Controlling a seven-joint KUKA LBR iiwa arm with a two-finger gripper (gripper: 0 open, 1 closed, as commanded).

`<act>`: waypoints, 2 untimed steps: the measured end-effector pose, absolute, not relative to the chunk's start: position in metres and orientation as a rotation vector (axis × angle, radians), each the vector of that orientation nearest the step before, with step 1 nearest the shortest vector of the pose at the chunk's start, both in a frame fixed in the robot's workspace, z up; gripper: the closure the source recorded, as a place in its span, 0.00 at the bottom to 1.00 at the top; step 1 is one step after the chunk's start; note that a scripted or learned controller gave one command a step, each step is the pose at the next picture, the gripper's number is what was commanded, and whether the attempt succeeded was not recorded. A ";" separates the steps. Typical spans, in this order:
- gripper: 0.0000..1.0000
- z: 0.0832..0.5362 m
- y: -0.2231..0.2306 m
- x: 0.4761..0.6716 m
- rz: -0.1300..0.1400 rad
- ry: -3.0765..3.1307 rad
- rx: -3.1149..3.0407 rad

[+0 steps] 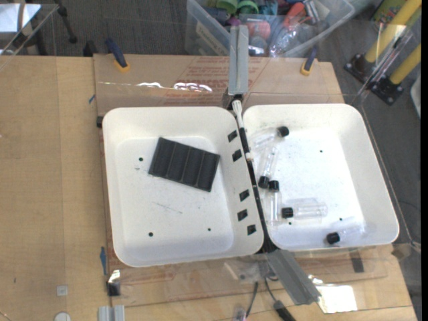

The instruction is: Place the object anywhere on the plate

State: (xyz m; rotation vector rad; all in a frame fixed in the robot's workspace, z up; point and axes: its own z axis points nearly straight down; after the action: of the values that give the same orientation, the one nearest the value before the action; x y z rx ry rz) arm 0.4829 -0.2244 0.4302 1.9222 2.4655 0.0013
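Clear vials [304,210] near the right bin's [374,179] front edge could slip; my claw's state, I cannot tell.

A lab: wooden bench [47,179], twin white bins [117,246], parts tub [200,12].

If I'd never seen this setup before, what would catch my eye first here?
Probably the dark ribbed plate, lying flat and slightly askew in the left white bin. Next, the clear vials with black caps scattered across the right white bin. Behind the bench, a clear tub of colourful odds and ends stands out.
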 end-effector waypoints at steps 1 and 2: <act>0.00 0.430 -0.224 0.483 0.001 2.466 1.922; 1.00 0.441 -0.225 0.484 0.002 2.461 1.918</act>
State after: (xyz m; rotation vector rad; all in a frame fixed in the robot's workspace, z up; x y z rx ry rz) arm 0.4842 -0.2249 0.4411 1.9184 2.4605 0.0019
